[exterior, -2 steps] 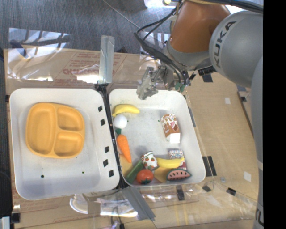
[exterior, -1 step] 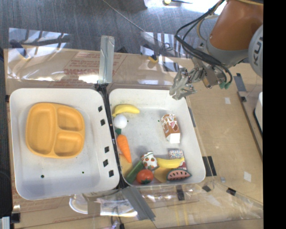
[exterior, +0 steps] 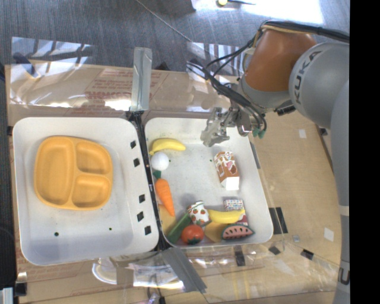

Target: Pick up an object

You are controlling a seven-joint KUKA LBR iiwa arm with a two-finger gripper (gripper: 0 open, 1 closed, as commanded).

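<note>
While the claw (exterior: pixel 214 135) hangs over the right bin (exterior: pixel 261 196), its grip is unclear

A dark grey ribbed floor (exterior: pixel 89 21) runs across the twelve o'clock edge, with a bright patch of light (exterior: pixel 255 9) at about one o'clock. Below it lies the bench (exterior: pixel 297 178), tan and cardboard-like, with a glossy clear sheet (exterior: pixel 77 89) catching glare from ten to twelve o'clock. Short black tape marks (exterior: pixel 278 219) dot the bench toward four and five o'clock.
</note>
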